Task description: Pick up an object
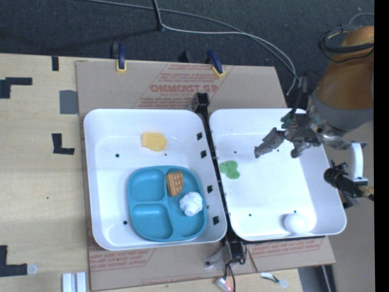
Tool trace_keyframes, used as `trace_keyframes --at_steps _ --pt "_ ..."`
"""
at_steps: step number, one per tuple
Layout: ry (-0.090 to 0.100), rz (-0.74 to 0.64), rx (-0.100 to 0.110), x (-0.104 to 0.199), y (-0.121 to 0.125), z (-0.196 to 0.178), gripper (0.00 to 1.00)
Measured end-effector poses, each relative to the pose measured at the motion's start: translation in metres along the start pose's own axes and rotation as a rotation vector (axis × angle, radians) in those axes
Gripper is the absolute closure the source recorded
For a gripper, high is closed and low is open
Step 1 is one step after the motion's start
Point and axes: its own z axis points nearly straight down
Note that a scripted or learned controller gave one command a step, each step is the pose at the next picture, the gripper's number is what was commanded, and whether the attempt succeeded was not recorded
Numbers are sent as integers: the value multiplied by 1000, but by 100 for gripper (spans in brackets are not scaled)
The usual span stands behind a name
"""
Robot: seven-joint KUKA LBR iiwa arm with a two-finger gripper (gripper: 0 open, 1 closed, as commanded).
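Nearest, a white ball [297,222] rests close to the front rim of the right bin [267,123]. Farther back, a small green object [230,170] lies flat on that bin's floor beside the divider; it looks roundish, with no clear long axis. Beyond it, the hand [281,143] hangs over the same bin, up and to the right of the green piece and well apart from it. Its two fingers [266,146] stand spread apart, with nothing between them and touching nothing. Judging by this, the green object is the likelier target, lying down and leftward from the hand.
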Motion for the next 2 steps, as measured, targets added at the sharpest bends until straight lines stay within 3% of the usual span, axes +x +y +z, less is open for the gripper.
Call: trace_keyframes --at_steps 1,2 --pt "-1 -2 -5 18 74 -60 0" --pt "0 0 9 42 -10 59 0"
